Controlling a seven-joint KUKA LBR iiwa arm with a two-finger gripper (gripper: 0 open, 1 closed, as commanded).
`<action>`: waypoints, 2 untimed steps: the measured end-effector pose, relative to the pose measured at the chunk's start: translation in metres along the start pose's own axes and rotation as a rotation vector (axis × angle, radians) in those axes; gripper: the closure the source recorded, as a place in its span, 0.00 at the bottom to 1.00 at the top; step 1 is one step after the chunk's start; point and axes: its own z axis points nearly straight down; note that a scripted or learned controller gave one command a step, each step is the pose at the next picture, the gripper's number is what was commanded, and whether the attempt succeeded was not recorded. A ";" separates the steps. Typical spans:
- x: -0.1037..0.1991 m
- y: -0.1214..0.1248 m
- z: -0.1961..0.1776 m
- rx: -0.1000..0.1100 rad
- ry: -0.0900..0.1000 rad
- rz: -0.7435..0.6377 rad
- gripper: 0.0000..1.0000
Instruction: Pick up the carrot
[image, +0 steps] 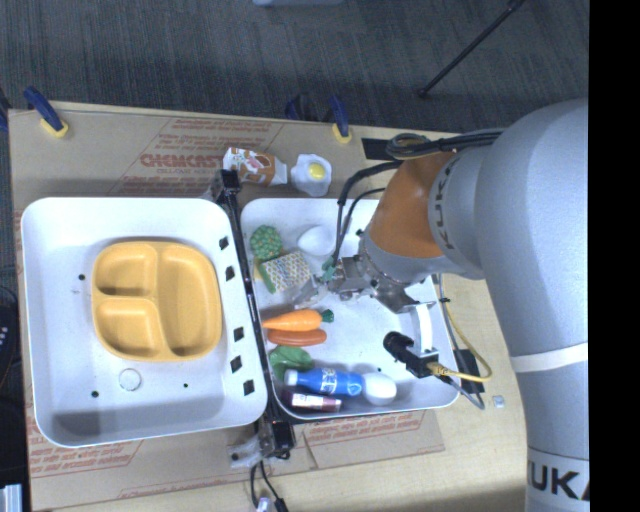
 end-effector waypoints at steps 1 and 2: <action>0.027 -0.055 0.001 0.002 0.002 0.254 0.00; 0.040 -0.087 0.001 0.000 0.002 0.387 0.00</action>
